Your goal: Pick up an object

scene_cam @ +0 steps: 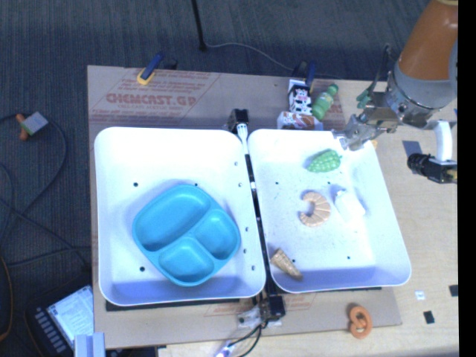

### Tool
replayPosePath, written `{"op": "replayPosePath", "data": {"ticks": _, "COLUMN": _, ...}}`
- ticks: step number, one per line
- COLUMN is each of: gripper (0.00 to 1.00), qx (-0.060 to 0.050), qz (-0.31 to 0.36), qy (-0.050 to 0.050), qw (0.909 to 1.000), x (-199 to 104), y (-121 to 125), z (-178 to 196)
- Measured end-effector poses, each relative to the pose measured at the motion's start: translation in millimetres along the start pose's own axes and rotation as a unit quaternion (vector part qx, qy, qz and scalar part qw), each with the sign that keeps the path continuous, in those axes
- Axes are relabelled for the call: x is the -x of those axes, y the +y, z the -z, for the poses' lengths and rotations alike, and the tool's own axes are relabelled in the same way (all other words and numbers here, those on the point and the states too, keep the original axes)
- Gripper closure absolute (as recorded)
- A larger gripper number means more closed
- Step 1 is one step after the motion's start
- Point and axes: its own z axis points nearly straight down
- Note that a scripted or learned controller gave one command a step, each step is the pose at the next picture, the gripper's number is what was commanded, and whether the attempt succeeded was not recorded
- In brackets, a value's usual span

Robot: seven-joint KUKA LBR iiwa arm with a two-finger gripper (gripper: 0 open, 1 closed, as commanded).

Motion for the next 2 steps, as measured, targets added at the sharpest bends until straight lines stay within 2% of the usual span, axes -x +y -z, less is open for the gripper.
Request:
{"op": "replayPosePath", "data": {"ticks": 1, "gripper": 1.00, "qx": 0.000, "qz": 0.000, "qy": 0.000, "qw": 1.0000, "x": -31, "y": 12, "z": -15}}
{"op": "replayPosePath", "data": {"ticks": 2, "gripper": 1.00, "qx": 0.000, "qz": 0.000, "qy": 0.000, "qw": 1.0000, "x": -46, "y": 22, "z": -19}}
